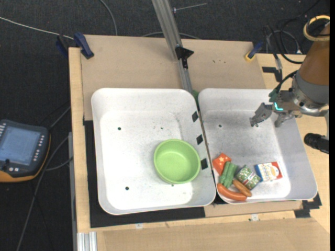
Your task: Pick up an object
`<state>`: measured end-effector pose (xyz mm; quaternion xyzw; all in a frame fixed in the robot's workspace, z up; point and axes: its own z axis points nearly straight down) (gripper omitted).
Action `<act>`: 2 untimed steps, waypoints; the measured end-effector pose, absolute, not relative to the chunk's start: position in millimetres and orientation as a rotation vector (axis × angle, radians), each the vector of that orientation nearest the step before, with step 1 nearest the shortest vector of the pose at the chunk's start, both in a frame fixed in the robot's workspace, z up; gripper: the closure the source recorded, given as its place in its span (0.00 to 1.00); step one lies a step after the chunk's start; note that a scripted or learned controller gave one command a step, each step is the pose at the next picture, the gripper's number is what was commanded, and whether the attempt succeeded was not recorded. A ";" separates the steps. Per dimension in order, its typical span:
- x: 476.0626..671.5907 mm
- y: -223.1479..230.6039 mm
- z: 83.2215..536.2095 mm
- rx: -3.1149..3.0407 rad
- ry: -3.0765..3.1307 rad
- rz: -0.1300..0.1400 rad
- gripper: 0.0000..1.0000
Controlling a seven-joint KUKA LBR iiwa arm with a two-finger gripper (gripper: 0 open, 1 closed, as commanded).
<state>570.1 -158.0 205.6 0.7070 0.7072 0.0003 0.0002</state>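
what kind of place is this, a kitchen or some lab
Most likely a robotics lab, not a kitchen: a robot arm reaches over two white bins on a plywood bench, a handheld control screen lies on the dark floor, and the food looks like toys.

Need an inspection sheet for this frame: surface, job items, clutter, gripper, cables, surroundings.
Surface: wooden bench bearing left bin and right bin, side by side.
Job's things: small items clustered at right bin's near edge, among them a white carton; green bowl in left bin.
Clutter: nothing seen.
Grippers: gripper over right bin's far part, open, holding nothing.
Cables: black cables on floor beyond bench.
Surroundings: dark carpet; teach pendant at left; blue clamps at bench corners.
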 end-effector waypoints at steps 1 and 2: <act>570.1 -158.0 205.6 2.221 2.222 0.001 0.00; 565.2 -149.7 158.3 2.223 2.224 -0.003 0.00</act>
